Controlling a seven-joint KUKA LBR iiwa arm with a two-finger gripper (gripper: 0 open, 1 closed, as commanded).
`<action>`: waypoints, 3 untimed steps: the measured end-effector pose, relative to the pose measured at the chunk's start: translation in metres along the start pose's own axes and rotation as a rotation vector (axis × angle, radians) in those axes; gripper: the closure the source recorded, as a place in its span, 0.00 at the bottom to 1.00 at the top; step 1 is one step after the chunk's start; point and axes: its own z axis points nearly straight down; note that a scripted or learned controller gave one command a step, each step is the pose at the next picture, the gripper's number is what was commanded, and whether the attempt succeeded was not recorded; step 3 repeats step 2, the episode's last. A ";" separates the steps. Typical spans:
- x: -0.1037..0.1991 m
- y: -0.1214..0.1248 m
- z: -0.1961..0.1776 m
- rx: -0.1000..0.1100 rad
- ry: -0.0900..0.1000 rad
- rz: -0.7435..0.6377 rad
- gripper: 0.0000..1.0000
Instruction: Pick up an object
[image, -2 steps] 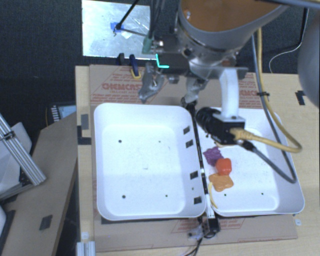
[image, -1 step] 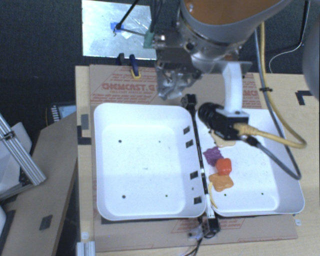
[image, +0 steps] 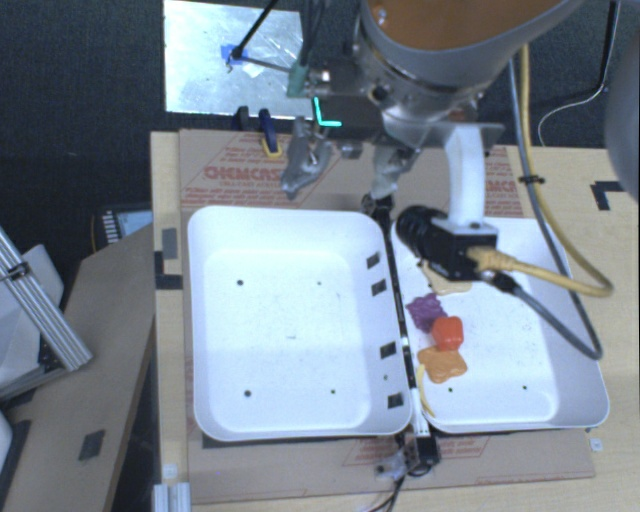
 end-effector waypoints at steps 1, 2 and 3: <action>0.000 0.000 -0.012 -0.002 0.002 -0.002 1.00; 0.000 0.000 -0.011 -0.002 0.002 -0.003 0.00; 0.000 0.000 -0.011 -0.002 0.002 -0.003 0.00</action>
